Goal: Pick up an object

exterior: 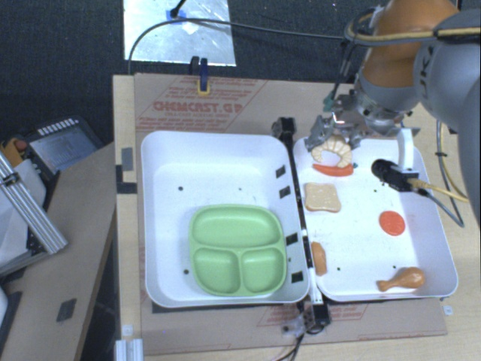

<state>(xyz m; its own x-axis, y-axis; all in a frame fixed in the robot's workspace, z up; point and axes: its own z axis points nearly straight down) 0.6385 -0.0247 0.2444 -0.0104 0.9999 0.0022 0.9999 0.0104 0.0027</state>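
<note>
1. Two shallow white plastic bins, side by side on a brown cardboard sheet (218, 100) with red print, glossy and round-cornered: left bin (161, 201), right bin (436, 247).
2. Nearest, by the right bin's front rim: a tan toy drumstick (402, 279), smooth and bulbous, tapering to a thin bone end at left.
3. Against that bin's left wall, near front: a small orange oblong piece (319, 258), rounded at the ends.
4. In the left bin, toward its front right: a pale green tray (237, 250), matte plastic, soft-cornered, split into three compartments, one wide and two smaller.
5. Mid right bin: a flat red-orange disc (391, 222); farther left, a beige toast slice (322, 198), squarish with a rounded top.
6. Farther back: a thin red curved strip (333, 170), touching or just below a cream, ridged, crescent-shaped croissant (333, 152).
7. Right of these: a black cylindrical fitting (391, 173) with a yellowish cable trailing right.
8. Directly over the croissant: the metallic gripper (333, 136), under the grey arm's orange band (398, 36); whether spread or closed, or gripping the croissant, could not be told.
9. Farthest: a crinkled silvery foil square (179, 17) on dark carpet.
</note>
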